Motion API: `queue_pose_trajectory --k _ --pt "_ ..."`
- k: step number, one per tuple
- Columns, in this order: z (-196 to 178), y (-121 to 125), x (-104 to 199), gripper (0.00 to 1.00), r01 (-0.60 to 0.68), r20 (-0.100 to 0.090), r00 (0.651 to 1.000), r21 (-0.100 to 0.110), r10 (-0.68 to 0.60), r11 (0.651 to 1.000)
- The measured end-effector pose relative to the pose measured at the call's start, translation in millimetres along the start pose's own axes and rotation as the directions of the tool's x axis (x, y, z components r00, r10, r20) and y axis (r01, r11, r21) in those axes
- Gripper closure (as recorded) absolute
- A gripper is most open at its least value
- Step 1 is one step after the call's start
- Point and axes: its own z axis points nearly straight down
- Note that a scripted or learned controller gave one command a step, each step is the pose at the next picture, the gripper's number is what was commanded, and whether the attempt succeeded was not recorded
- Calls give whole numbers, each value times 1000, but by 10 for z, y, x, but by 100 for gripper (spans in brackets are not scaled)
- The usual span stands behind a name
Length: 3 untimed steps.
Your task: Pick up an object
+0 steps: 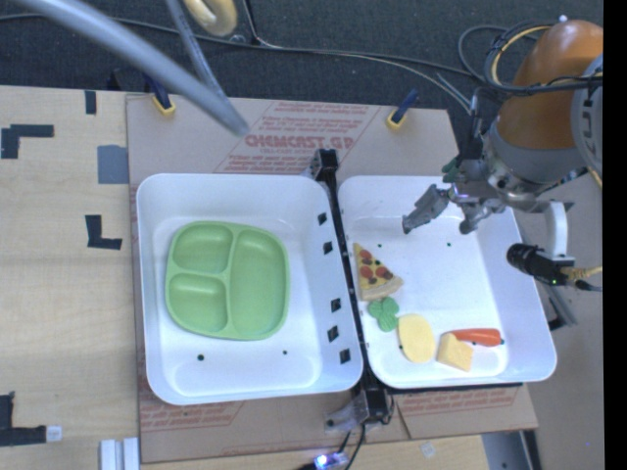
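Observation:
My gripper (pixel 446 218) hangs over the upper part of the right bin (pixel 509 262), its two dark fingers spread apart with nothing between them. Below it in the same bin lie a toy pizza slice (pixel 374 273), a green toy vegetable (pixel 384 312), a yellow oval piece (pixel 415 338), a cheese wedge (pixel 455 352) and an orange-red carrot-like piece (pixel 476 337). The pizza slice is nearest, down and to the left of the fingers.
The left bin (pixel 157 360) holds a green divided plate (pixel 227 280). A black divider clip row (pixel 335 262) runs between the bins. Grey tubing (pixel 147 37) crosses the upper left. A black fitting (pixel 534 260) sticks out by the right bin's rim.

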Motion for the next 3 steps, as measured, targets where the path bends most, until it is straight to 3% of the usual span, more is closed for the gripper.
queue_pose_trajectory --k 1,3 --pt "-68 21 2 0 3 1 1000 -12 -3 1000" --pt "1031 -2 -55 0 2 2 1000 -8 -2 1000"
